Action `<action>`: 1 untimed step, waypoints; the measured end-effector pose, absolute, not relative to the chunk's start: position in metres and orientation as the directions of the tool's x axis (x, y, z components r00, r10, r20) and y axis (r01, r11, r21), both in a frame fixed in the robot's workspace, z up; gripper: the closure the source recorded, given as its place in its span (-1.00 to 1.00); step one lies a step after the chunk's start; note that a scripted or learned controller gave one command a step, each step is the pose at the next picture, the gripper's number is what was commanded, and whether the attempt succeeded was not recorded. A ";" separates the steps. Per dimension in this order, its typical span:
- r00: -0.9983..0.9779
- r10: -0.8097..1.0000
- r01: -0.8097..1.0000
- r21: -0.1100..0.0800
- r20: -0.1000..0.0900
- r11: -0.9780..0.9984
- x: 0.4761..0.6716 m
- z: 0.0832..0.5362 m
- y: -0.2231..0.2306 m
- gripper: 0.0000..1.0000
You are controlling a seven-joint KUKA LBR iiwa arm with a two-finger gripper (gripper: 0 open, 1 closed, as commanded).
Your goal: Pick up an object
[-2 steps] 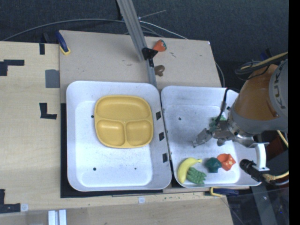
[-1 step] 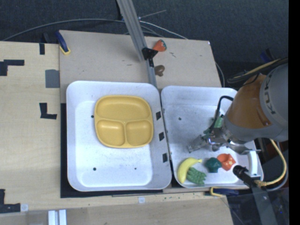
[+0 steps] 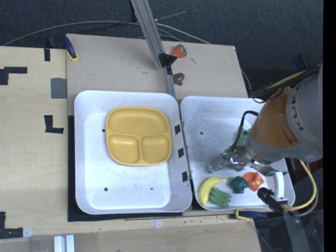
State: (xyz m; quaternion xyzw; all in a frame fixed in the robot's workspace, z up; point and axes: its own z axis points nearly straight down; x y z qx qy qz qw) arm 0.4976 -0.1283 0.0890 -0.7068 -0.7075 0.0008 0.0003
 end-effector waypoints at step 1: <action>-0.001 1.000 1.000 -0.003 0.001 0.001 0.497 0.099 -0.128 1.00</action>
